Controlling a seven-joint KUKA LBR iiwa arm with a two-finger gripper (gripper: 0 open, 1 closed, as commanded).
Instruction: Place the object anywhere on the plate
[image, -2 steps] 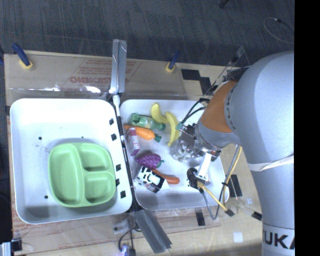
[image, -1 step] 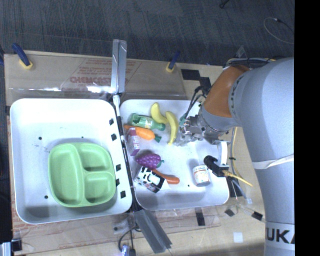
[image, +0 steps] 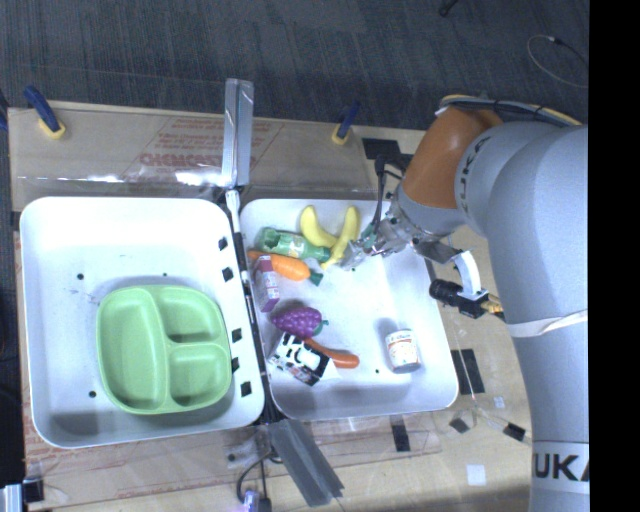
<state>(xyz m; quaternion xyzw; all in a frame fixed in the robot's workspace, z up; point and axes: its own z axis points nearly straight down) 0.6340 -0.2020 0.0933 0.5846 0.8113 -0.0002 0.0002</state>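
Tool (image: 362, 250) sits low in the right bin (image: 425, 395), touching the bananas (image: 330, 228); its opening cannot be told. Just left of the bananas' bin, the green plate (image: 165, 348) lies in the left bin (image: 60, 240).

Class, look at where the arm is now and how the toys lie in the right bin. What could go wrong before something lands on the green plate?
1. The end effector sits by the banana, which touches the green bottle and carrot; a grab may catch or shove neighbours.
2. The green plate lies in the other bin, beyond the divider wall; a loose grip might drop the load in transit.
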